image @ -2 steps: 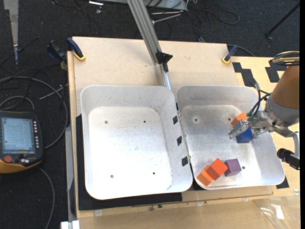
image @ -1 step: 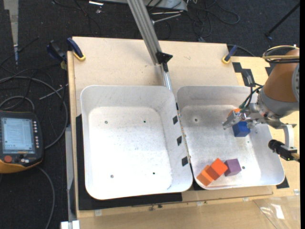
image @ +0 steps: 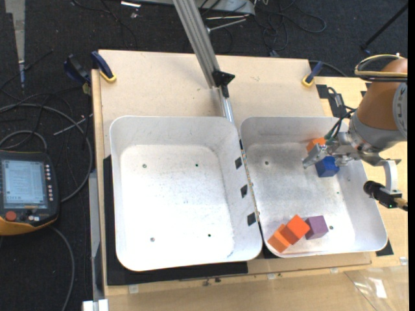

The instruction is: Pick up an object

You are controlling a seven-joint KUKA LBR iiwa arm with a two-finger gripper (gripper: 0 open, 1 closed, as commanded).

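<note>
The gripper is seen over the right bin, toward two o'clock; whether it grips the blue block below cannot be told. Open floor lies leftward.

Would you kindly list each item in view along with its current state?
Gripper: low over the right bin, at the blue block.
Blue block: in the right bin, at the fingertips.
Orange block: lying at the right bin's front, beside the purple block.
Purple block: resting there.

No legible text; pendant screen too blurred to read.
</note>
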